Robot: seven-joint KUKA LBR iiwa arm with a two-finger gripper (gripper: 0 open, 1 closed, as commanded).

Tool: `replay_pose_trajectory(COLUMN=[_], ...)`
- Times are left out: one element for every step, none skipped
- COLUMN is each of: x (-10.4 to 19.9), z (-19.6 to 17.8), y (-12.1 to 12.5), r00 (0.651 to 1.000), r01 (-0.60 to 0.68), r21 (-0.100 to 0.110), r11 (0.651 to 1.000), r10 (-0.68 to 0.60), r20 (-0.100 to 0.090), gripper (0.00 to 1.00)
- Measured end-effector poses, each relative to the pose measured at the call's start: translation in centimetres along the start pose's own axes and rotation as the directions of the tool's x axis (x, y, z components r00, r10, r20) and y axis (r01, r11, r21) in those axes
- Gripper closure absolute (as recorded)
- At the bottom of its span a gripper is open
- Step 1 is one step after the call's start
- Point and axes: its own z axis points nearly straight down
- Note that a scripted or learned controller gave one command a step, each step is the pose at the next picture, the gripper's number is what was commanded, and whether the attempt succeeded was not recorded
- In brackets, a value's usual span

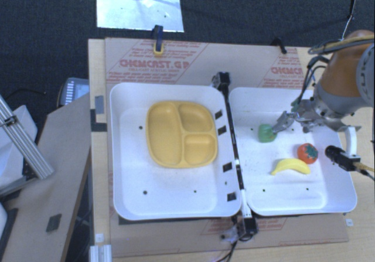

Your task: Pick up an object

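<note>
Here the claw [285,121] sits low in the right bin [328,199], near its middle, with its grey fingers [282,122] pointing toward the left of the view. Just beside the fingertips, on their left and slightly below, lies a small green object [266,133]; it seems to touch or almost touch the tips, but it is not between them. How wide the claw stands cannot be told from this angle, as the fingers blur into one grey shape.

Lower in the same bin, a yellow banana [290,166] lies on the bin floor, and a red-orange tomato-like ball [307,152] rests just beside its right end. Both are apart from the claw, below and to its right.

The arm [351,73] reaches in from the right edge, its orange band above the grey wrist, and bends down over the right bin's upper right part, with cables trailing around it.

The left bin [126,196] holds a yellow divided tray [180,133] with three compartments, lying flat near the middle. Both bins rest on a cardboard sheet [176,61] on the surface.
</note>
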Motion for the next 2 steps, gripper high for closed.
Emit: replay_pose_trajectory(x=[-0.36,-0.25], z=[1.55,0.81], y=[0.71,0.66], r00=[1.0,1.0], r01=[0.0,0.0], r21=[-0.028,-0.026], r11=[1.0,1.0], r10=[0.0,0.0], r20=[0.01,0.008], gripper=[0.0,1.0])
